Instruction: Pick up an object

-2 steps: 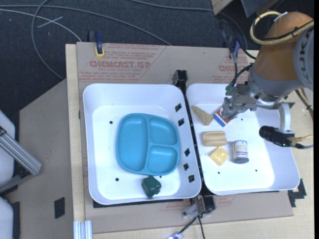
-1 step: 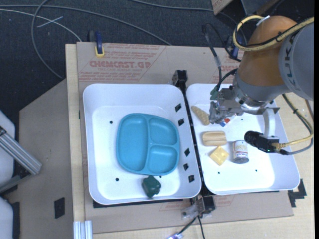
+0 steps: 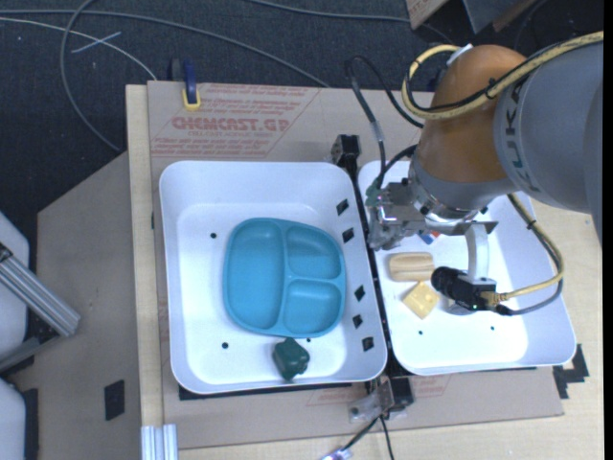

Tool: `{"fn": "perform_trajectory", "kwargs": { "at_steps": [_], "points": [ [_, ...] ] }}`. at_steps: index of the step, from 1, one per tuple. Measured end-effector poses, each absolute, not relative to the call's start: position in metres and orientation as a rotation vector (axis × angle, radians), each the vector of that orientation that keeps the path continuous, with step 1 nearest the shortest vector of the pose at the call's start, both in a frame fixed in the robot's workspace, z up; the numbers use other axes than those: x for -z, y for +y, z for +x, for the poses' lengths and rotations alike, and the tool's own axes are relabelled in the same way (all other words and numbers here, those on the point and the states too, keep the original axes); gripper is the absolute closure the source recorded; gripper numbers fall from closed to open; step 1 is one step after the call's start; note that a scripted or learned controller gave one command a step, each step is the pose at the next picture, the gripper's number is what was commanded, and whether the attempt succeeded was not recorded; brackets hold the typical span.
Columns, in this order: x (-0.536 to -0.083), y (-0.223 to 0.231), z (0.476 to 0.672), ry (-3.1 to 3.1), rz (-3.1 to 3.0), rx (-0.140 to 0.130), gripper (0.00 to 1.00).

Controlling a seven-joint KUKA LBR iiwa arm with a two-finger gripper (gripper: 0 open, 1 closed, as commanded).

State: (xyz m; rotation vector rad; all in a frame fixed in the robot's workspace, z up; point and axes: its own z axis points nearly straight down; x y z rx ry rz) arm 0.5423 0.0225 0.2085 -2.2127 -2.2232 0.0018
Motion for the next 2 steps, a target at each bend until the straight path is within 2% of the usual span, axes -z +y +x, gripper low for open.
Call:
{"fn": "perform_trajectory", "kwargs": {
  "at_steps": [1,2],
  "points": [
    [-0.2252,0.0786,0.5269,-2.226,-2.215,0.002,1.00],
    [-0.2244,0.0764,0.5273,-2.221,-2.220,0.000,0.00]
  ]
}}
